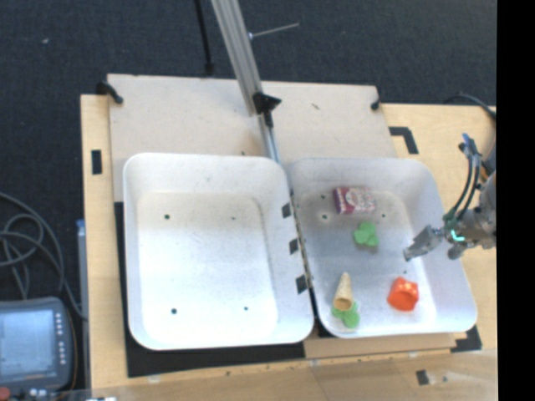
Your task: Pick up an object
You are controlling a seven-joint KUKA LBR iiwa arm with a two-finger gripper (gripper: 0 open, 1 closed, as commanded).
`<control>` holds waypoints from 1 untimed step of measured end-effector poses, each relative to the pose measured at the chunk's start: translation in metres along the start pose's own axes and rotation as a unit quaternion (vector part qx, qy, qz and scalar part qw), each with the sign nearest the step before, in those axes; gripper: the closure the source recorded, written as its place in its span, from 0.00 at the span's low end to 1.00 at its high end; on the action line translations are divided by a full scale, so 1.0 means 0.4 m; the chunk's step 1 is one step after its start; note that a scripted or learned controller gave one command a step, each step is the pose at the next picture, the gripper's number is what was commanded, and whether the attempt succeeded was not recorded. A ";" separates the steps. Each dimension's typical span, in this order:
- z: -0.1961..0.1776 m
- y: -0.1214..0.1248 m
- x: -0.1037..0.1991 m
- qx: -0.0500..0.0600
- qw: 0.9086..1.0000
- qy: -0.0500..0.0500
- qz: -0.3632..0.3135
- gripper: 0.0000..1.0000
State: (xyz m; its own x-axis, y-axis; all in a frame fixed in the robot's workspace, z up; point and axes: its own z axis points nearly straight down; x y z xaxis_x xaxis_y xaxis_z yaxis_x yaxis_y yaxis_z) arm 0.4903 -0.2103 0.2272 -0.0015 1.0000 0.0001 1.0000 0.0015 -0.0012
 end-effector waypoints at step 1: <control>-0.005 0.002 0.000 -0.002 1.000 -0.001 0.000 0.00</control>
